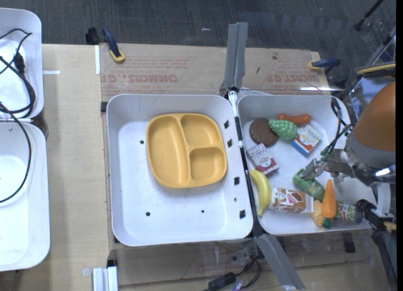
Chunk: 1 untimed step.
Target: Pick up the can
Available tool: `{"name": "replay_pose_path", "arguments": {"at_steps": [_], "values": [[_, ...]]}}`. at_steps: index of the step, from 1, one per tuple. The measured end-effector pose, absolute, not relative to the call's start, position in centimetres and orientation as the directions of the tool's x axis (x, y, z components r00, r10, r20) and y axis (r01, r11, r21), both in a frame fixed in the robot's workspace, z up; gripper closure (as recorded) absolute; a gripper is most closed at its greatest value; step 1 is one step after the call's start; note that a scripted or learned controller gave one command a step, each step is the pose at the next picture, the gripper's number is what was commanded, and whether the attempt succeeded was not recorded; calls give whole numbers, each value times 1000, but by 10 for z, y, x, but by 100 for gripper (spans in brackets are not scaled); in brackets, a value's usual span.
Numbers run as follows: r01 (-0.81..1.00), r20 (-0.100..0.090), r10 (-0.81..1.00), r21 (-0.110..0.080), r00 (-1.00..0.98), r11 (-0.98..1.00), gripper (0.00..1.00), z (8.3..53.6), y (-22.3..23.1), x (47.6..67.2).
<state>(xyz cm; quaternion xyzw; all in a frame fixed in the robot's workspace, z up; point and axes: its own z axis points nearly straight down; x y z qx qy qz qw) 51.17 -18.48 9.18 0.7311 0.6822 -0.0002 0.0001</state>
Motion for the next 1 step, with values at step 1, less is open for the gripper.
{"name": "replay_pose_path", "arguments": {"at_steps": [1], "values": [[930, -1, 930, -2, 368, -368, 0, 118, -110, 561]]}}
